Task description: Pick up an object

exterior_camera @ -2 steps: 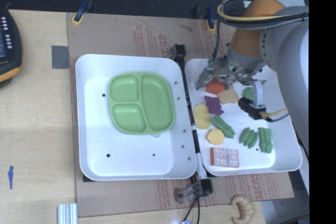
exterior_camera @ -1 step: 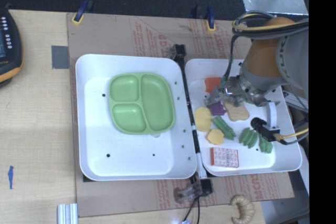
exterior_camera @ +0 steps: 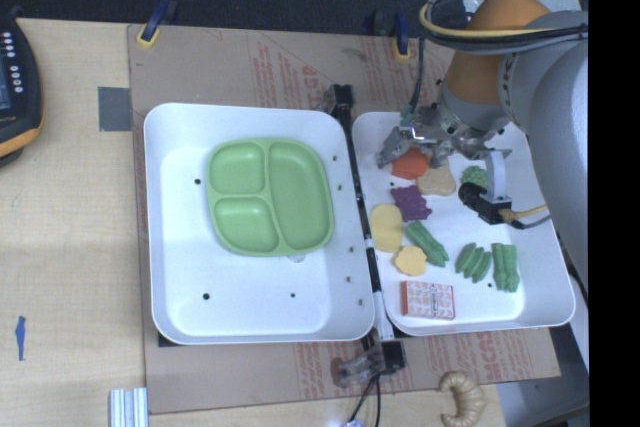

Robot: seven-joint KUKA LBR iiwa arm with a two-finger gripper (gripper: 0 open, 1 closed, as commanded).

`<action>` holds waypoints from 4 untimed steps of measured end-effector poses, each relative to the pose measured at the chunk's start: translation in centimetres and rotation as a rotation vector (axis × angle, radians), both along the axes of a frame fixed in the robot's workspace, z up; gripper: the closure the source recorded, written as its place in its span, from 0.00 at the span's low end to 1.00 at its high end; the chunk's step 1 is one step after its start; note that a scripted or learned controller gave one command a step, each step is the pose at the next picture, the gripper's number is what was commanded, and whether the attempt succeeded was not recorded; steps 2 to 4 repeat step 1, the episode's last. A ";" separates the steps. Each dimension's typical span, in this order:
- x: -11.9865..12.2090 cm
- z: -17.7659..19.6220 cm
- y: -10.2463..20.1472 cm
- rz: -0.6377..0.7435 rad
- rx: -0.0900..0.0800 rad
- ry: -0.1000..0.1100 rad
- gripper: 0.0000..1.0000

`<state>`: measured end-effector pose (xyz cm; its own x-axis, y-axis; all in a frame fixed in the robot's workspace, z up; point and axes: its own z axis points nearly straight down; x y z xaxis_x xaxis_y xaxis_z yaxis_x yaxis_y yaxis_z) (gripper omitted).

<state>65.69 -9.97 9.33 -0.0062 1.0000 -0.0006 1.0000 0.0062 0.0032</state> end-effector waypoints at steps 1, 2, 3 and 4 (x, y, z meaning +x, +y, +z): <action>-0.2 1.1 -0.2 0.000 -0.001 0.004 1.00; -0.2 1.1 -0.2 0.000 -0.001 0.004 1.00; -0.2 1.1 -0.2 0.000 -0.001 0.004 1.00; -0.2 1.1 -0.2 0.000 -0.001 0.004 1.00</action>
